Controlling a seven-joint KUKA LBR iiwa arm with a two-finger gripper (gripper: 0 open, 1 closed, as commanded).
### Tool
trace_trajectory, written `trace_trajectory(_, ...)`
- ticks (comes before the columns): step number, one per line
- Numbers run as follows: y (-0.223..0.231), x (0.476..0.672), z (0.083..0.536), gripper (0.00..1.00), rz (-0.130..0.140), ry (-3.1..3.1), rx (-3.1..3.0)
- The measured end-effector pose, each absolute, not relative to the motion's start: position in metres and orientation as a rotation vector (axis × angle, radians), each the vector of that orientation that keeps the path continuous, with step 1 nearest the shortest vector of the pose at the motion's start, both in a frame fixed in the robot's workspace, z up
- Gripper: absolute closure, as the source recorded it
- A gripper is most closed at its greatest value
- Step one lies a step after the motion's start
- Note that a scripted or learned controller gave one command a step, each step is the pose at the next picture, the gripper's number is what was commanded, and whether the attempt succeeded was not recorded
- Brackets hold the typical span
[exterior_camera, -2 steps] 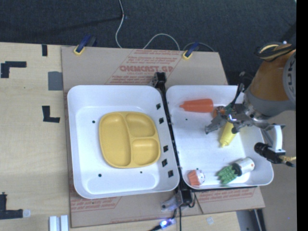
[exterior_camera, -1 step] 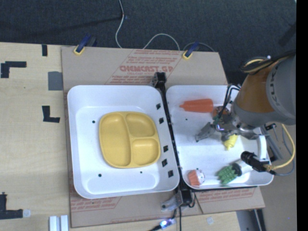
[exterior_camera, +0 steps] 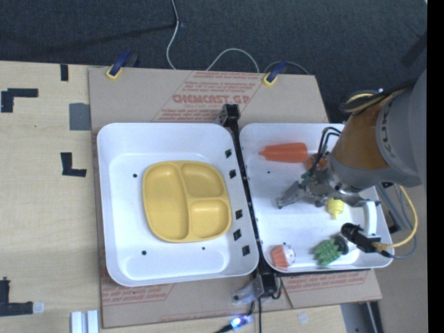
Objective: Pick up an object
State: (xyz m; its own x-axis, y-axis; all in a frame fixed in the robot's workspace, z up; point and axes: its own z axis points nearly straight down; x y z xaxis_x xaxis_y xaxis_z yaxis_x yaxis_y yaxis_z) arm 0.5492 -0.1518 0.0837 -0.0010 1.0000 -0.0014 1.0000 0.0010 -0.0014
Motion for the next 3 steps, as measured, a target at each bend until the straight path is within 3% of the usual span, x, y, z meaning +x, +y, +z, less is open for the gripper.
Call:
trace_trajectory(1, -0.152, 0.55, 0.096, 1.0, 0.002, -2.225, -2.222)
trace_trajectory(2, -0.154, 0.559, 0.142, 1.0, -0.002, -2.225, -2.222)
trace_trajectory(3, -0.155, 0.55, 0.198, 1.0, -0.003, -2.226, -2.223)
